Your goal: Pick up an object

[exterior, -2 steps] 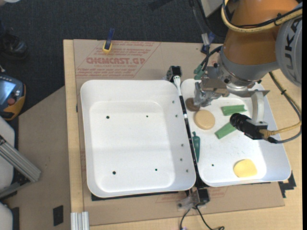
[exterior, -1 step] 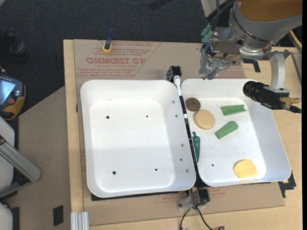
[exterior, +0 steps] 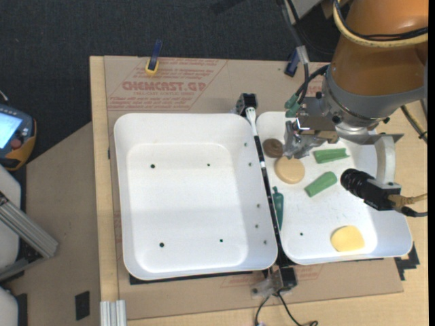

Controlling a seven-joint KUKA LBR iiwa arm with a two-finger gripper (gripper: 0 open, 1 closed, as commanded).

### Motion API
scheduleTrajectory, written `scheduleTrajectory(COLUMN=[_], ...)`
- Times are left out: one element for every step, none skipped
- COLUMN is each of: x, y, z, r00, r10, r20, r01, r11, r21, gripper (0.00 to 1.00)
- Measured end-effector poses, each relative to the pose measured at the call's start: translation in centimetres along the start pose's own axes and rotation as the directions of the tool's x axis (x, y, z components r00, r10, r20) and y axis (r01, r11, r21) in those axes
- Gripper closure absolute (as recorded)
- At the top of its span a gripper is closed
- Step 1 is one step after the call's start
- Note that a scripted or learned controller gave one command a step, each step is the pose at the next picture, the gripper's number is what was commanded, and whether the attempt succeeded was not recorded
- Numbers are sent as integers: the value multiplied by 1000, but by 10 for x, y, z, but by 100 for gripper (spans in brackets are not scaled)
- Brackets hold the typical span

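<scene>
The right bin [exterior: 380, 246] holds several small objects. A tan round disc [exterior: 291, 171] lies near its left side, with a small brown round piece [exterior: 272, 147] just above and left of it. Two green blocks lie further right, one [exterior: 330, 155] flat and one [exterior: 320, 184] slanted. A yellow round piece [exterior: 346, 238] sits near the front. My gripper [exterior: 295, 149] hangs low over the bin's back left part, its tips right above the tan disc's far edge. Nothing shows between the fingers.
The left bin [exterior: 136, 202] stands beside the right one, with a black divider rail [exterior: 262, 172] between them. A black cylindrical fitting [exterior: 366, 186] on the arm overhangs the right bin. Brown cardboard [exterior: 170, 83] lies under both bins.
</scene>
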State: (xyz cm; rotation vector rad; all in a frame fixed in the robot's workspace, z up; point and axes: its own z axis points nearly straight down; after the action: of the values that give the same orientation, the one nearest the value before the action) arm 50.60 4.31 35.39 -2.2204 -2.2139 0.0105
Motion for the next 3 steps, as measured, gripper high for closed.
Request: scheduleTrajectory(x=[45,64,25], y=[-24,-28,-26], z=[-39,37,9], r00=[1000,1000,1000], r10=[-9,-5,1], r20=[-3,1,0], r01=[9,5,-1], r11=[1000,1000,1000], r21=[-14,1,-14], gripper=[100,100,100])
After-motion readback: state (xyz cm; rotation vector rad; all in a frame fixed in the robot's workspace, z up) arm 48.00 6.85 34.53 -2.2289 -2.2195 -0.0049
